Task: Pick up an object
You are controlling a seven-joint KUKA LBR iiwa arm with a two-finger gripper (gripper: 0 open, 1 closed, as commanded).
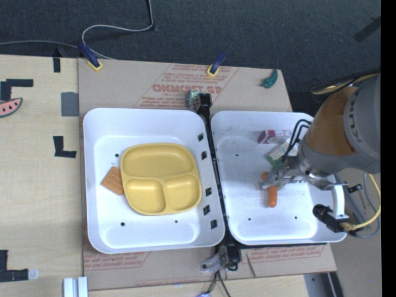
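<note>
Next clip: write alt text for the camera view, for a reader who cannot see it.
A grey arm with an orange band reaches from the right into the right white bin, its pincer just above a small orange carrot-like piece. The left white bin holds a yellow divided tray with a tan cracker-like piece tucked at its left edge.

One fixed camera looks down at a slant from above the bench. Both shallow white plastic bins (99, 184) lie mid-frame. The grey, orange-banded arm (346, 129) enters at three o'clock.
</note>
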